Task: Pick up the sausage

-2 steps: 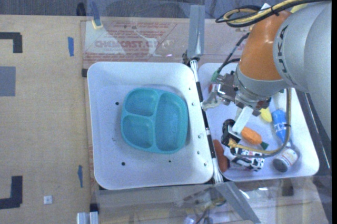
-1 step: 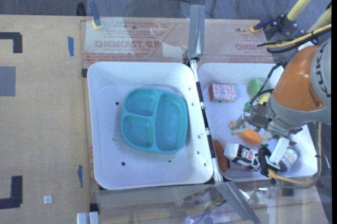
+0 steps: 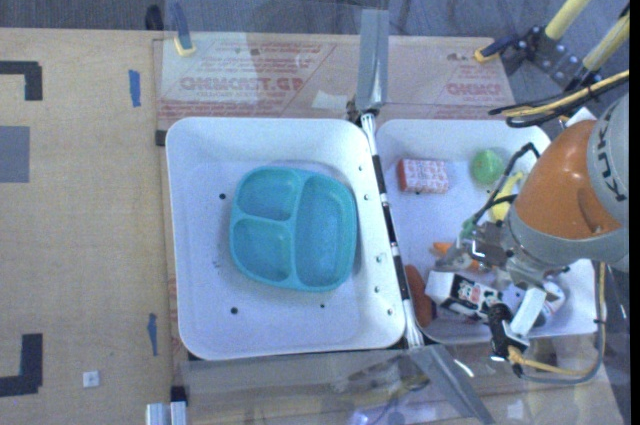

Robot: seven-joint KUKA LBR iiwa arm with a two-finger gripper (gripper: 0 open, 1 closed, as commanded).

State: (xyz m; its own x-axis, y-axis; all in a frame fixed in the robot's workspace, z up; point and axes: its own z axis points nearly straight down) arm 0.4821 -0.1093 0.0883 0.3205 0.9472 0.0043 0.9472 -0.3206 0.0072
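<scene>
While the left bin (image 3: 190,243) holds just a teal divided plate (image 3: 294,227), the right bin (image 3: 440,145) has a red box (image 3: 424,175), green ball (image 3: 488,165) and the sausage (image 3: 417,294) along its left wall. Claw (image 3: 455,291) sits low just beside the sausage; its state: can't tell.

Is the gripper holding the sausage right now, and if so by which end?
Cannot be told. The gripper is low in the right bin, beside the sausage at the bin's left wall, but the wrist hides any contact with it.
</scene>
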